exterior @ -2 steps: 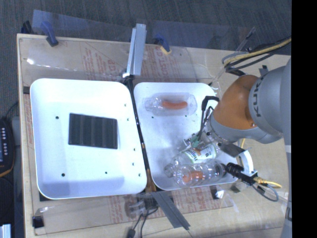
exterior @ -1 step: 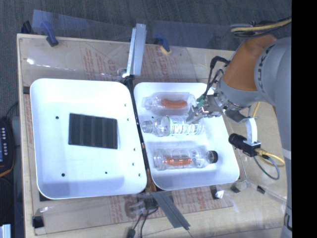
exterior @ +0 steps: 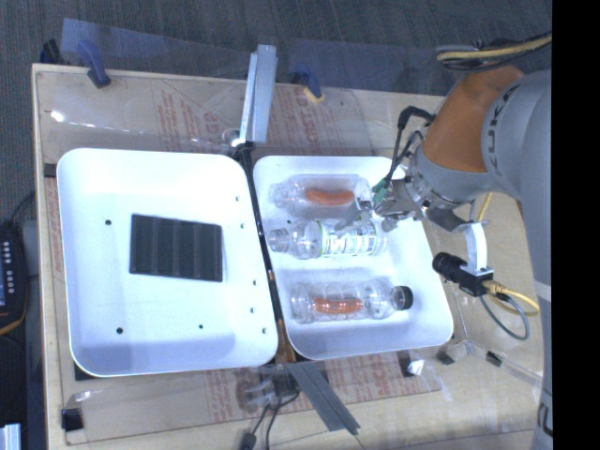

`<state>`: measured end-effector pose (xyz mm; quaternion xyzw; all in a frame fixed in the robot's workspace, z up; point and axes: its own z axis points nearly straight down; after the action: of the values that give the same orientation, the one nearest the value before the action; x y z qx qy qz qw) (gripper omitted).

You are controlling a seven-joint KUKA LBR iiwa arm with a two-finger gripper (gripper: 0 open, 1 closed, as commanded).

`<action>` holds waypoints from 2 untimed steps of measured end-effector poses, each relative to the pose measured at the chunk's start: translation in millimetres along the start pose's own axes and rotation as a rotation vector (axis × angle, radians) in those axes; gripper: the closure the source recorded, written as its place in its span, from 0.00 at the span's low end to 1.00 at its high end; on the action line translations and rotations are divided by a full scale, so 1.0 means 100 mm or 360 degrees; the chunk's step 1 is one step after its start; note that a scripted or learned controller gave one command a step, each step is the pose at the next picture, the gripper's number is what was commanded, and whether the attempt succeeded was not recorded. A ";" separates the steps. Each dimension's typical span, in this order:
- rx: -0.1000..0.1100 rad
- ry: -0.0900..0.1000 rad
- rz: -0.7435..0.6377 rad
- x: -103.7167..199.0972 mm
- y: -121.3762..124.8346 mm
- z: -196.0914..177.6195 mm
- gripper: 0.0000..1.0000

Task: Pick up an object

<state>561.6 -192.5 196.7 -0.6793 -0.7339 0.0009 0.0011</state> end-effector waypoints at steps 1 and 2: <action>-0.0002 0.0001 -0.0073 -0.13 0.19 0.64 0.00; -0.0001 0.0000 -0.0407 -0.16 -0.11 1.05 0.00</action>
<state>551.1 -209.3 91.3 -0.5803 -0.8144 0.0005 0.0012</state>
